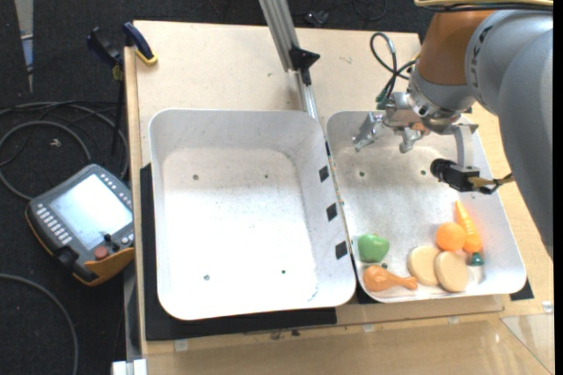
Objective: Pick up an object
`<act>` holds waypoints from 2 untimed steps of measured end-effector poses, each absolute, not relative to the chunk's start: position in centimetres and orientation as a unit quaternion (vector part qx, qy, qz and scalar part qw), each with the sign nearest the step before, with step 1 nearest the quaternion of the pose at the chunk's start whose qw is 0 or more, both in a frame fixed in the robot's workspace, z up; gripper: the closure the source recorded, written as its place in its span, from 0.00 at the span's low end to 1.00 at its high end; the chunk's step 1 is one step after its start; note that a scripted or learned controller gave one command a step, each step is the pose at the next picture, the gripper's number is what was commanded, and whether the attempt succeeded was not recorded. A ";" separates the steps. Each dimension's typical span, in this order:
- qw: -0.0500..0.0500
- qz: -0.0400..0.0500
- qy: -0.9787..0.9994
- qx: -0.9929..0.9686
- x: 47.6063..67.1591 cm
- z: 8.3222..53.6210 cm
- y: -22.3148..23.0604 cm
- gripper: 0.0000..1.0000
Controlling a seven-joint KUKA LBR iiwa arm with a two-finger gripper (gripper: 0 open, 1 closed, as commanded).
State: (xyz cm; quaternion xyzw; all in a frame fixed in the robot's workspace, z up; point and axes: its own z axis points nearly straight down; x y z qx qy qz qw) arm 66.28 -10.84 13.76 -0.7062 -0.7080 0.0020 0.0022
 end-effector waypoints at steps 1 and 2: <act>0.001 0.002 -0.708 -0.706 66.2 9.2 -10.7 0.00; -0.001 0.000 -0.708 -0.706 66.4 10.6 -10.7 1.00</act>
